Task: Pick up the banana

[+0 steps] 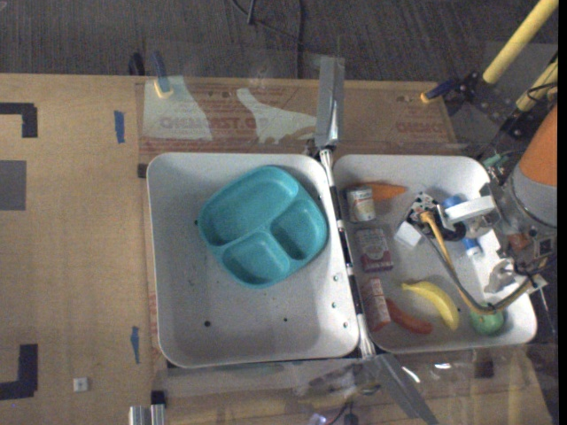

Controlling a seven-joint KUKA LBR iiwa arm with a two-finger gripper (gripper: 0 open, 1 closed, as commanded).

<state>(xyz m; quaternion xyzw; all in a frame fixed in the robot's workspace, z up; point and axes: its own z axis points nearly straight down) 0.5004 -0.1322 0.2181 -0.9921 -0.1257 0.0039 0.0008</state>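
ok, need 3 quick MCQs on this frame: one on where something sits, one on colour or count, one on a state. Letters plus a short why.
1. Where does the banana lie?
A. in the left bin, on the tray
B. in the right bin, near its front edge
C. on the bench outside both bins

2. What colour is the divided tray?
A. red
B. teal
C. black

3. How does the small can stand?
A. upright in the right bin
B. tipped over inside the tray
C. stacked on the banana

Answers:
1 B: the yellow banana lies in the right bin, beside a red item and a green one.
2 B: the three-compartment tray in the left bin is teal.
3 A: its round top faces the camera, next to the carrot.
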